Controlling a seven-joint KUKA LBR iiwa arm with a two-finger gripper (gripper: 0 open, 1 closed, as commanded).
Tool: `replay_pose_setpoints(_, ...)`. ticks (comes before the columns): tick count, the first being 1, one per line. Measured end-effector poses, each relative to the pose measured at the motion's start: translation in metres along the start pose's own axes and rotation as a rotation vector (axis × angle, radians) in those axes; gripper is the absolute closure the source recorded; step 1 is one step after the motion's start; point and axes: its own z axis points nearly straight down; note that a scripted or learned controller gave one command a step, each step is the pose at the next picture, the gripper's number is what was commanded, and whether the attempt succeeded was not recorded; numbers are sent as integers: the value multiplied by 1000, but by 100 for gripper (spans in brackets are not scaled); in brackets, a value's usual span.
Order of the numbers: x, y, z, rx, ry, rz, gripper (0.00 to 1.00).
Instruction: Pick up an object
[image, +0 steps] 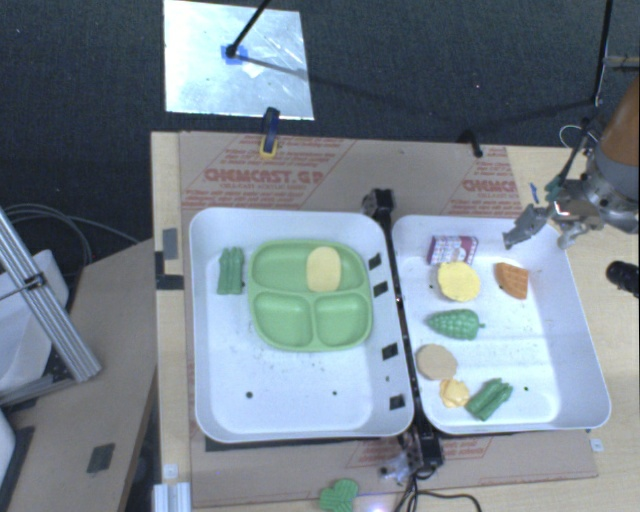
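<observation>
Claw (547, 224) hovers with fingers apart and nothing between them, over the right bin's (580, 350) far edge; an orange wedge (512, 280) lies just below it, beside a yellow disc (459, 281).

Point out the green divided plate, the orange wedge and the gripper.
green divided plate (290, 320): camera view, lower left compartment.
orange wedge (512, 280): camera view, its middle.
gripper (545, 226): camera view, between its fingertips.

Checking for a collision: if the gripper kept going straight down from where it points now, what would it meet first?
Probably the right bin's bare floor, just above the orange wedge. The gripper hangs over that upper right corner; depth is hard to judge.
</observation>
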Motion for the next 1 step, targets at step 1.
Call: replay_pose_setpoints(1, -16, 14, 126, -1, -2, 2, 0)
